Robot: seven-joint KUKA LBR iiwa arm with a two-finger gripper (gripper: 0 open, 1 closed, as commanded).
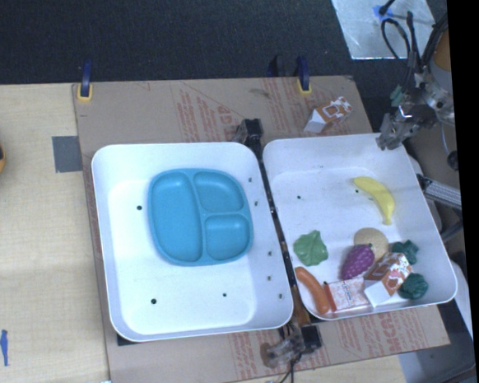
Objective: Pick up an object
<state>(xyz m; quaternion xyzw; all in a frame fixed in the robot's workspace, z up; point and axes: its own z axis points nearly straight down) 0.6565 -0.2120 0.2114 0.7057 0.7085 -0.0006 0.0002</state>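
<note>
Two shallow white bins are sitting side by side on a sheet of brown cardboard. The left bin (133, 310) is holding one thing, a blue divided plate (200, 215) with three compartments, lying flat near its middle. The right bin (319, 159) is holding the pickable things: one yellow banana (376, 196) is lying alone toward the upper right, well apart from the rest, and one green leaf-shaped piece (311, 248) is lying near the left wall. Along the lower edge a tight cluster is crowding together: one orange sausage (311, 288), one small white packet with red print (347, 294), one purple bunch of grapes (357, 261), one tan round piece (370, 238) just behind the grapes, one red-and-white wrapper (394, 269), and two dark green pieces (413, 287) at the right end. These are touching or overlapping one another, so each is being hemmed in by its neighbours. The gripper (392, 131) is hanging at the upper right corner of the right bin, over its rim, near the banana but apart from it; nothing is showing between its fingers, and how far they are parted cannot be told. One small orange-and-white carton (329, 114) is lying outside the bins on the cardboard.
</note>
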